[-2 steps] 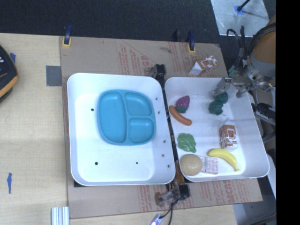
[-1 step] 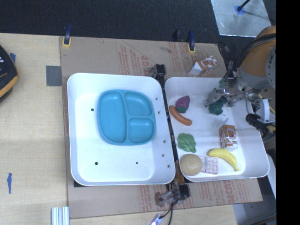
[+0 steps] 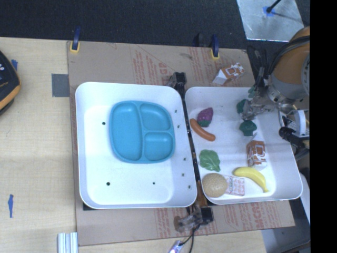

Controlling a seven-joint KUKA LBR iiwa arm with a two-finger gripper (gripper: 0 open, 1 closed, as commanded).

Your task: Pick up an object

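One gripper [image 3: 253, 105] hangs over a dark green object [image 3: 247, 126]; jaws' state unclear.

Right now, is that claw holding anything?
Gripper: over the right bin, by a dark green item; open or shut cannot be told.

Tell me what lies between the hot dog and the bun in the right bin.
In the camera view, a green leafy piece lies between the hot dog and the bun, apart from both.
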